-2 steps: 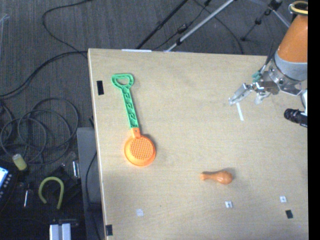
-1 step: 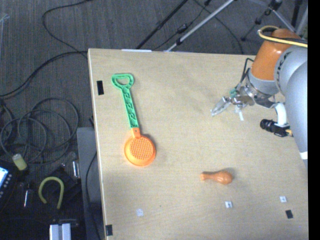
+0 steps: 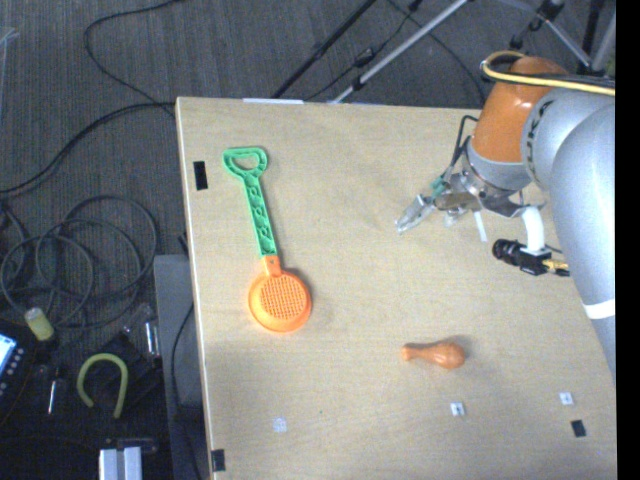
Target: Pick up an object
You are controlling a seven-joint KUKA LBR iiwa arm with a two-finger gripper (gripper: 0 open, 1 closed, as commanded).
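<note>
1. Reaching in from the right, the grey arm (image 3: 585, 198) with its orange band (image 3: 505, 118) is seen over the upper right part of the desk (image 3: 350, 388)
2. The hand (image 3: 408, 221) is pointed leftward and slightly down, its fingers spread a small way apart at the tips, and nothing is seen held between them
3. A small orange pear-shaped object (image 3: 436, 354) is seen lying on its side on the desk, below the hand and a little to its right, well apart from it, with its narrow end turned left
4. A strainer spoon (image 3: 267, 250) is laid flat far to the left of the hand; its green handle runs upward to a looped end level with the hand or slightly above, and its round orange mesh head lies lower, below the hand's level
5. Black cables (image 3: 80, 248) are seen coiled on the carpet beyond the desk's left edge, farthest from the hand
</note>
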